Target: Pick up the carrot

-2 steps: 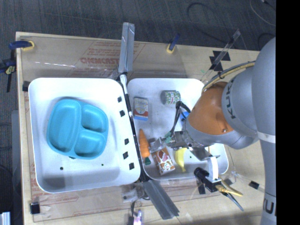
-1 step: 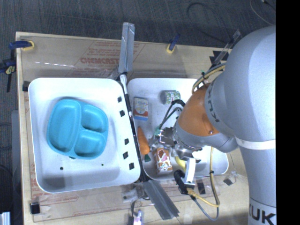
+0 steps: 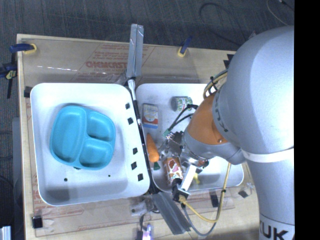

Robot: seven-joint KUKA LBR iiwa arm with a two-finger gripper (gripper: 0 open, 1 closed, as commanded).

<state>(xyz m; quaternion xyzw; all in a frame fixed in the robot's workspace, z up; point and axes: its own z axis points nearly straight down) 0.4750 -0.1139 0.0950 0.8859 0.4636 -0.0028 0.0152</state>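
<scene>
Carrot (image 3: 152, 149) beside gripper (image 3: 167, 151) — right bin (image 3: 165, 90).

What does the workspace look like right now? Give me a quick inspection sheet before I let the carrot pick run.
Surface: wooden bench bearing two white bins.
Job's things: carrot in the right bin, against its left wall.
Clutter: blue divided plate in the left bin; small carton, can, printed packet.
Grippers: gripper low over the right bin, beside the carrot.
Cables: yellow cable and black leads at the wrist.
Surroundings: blue clamps, dark floor.
</scene>
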